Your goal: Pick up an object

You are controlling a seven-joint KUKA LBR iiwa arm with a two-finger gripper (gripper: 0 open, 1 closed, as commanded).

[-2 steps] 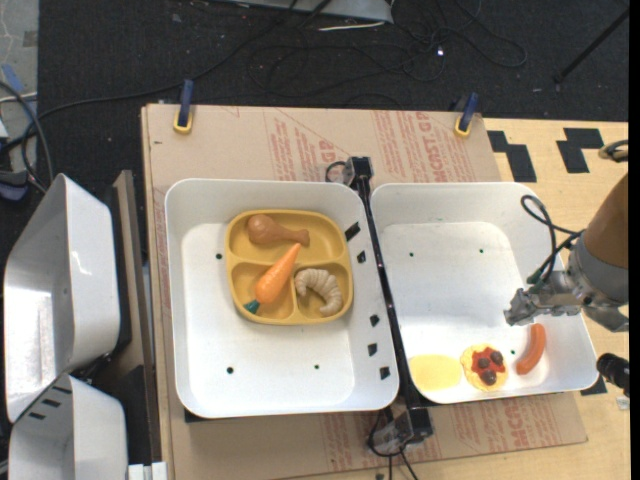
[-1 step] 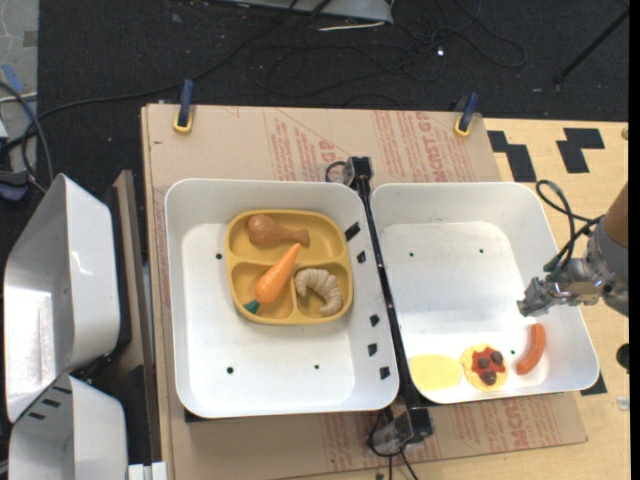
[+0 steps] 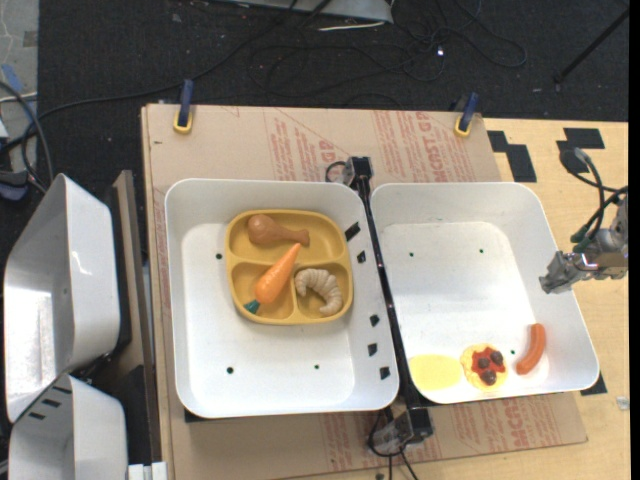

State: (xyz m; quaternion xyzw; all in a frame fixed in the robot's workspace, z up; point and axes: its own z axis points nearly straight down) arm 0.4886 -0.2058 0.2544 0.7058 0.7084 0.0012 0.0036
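Hovering at the right bin's (image 3: 560, 230) rim, the gripper (image 3: 556, 276) is risking a snag; finger state I cannot tell; sausage (image 3: 531, 349) lying nearby.

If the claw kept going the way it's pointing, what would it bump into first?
Probably the right bin's sloped wall right under it, then its bare white floor. The claw points left and slightly down at the rim, though depth is hard to judge. The sausage lies off to one side.
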